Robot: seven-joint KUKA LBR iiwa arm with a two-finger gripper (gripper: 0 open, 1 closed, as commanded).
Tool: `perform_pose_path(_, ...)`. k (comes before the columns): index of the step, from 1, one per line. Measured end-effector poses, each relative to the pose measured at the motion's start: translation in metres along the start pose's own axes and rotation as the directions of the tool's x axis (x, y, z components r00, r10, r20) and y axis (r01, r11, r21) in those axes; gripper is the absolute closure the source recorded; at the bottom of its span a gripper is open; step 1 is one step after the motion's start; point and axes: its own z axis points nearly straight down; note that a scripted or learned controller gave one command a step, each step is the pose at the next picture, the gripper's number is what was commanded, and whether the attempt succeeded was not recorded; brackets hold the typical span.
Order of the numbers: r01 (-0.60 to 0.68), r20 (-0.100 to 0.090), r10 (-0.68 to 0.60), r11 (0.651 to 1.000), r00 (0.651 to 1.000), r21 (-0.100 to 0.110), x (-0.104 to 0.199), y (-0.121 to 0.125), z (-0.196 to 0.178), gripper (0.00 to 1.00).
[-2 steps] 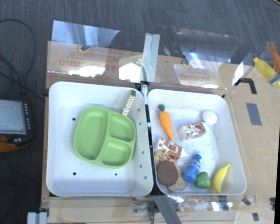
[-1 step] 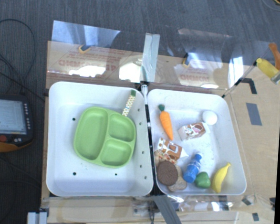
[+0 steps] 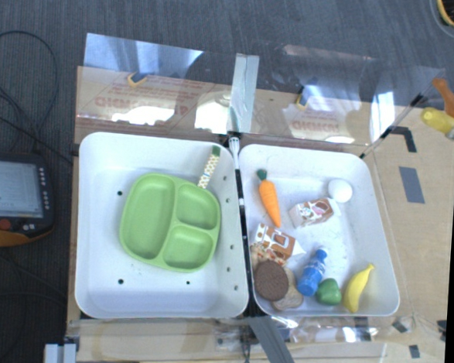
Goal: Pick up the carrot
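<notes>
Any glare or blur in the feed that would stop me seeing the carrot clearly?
Camera view: the carrot is evenly lit and sharp enough, orange against the white right bin. Strong glare sits on the clear panels behind both bins, well away from it. Small reflections also show along the front edge. The whole picture is slightly soft, with faint shadows.

Red lettering on clear panels (image 3: 132, 100), too blurred to read

Orange patch (image 3: 448, 95) at the right edge, perhaps the arm's band.
</notes>
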Motion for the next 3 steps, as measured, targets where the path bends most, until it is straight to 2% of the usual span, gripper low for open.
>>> perform_pose_path(1,0.327,0.000,-0.327,0.945,0.945,0.002,-0.014,0.021,0.000,1.00)
perform_pose_path(2,0.369,0.012,-0.369,0.929,0.929,0.005,-0.021,0.025,0.118,1.00)
perform_pose_path(3,0.374,0.002,-0.374,0.928,0.928,0.010,-0.022,0.019,0.104,1.00)
